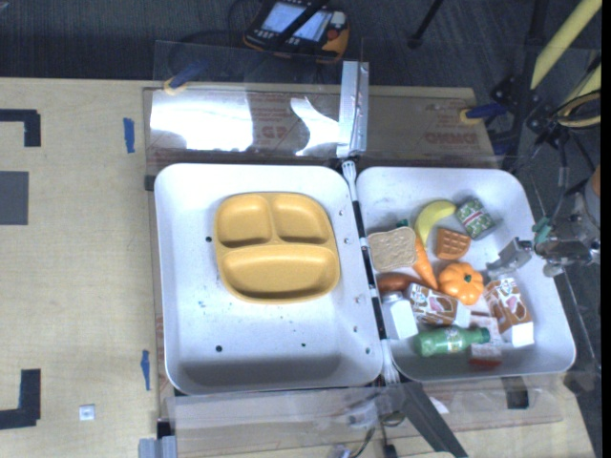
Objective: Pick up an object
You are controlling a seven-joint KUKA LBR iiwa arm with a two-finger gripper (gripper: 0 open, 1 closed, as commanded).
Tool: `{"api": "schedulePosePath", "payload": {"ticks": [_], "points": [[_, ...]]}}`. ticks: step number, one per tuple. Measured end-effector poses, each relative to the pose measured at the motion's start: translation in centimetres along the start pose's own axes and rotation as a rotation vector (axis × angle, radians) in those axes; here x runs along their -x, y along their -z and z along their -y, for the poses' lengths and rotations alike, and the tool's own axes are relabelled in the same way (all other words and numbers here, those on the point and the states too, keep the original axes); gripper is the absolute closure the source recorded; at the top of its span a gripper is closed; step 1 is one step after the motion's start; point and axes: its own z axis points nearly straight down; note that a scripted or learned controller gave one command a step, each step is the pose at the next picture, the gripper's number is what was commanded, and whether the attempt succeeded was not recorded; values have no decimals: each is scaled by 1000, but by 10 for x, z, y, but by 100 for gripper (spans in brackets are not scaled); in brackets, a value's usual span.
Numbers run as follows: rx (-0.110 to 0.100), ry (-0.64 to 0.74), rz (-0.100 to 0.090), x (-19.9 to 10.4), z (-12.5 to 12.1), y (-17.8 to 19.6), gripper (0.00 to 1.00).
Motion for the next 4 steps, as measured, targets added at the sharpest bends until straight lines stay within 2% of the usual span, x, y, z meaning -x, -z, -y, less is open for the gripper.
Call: {"api": "schedulePosePath", "payload": {"ticks": [1,2,3,4], "points": [[24,275,17,19,11,-92,0],[32,272,22,21,9,-82,100],[4,486,3,-58,-6,5,100],[6,648,5,-146,-69,24,100]]}}
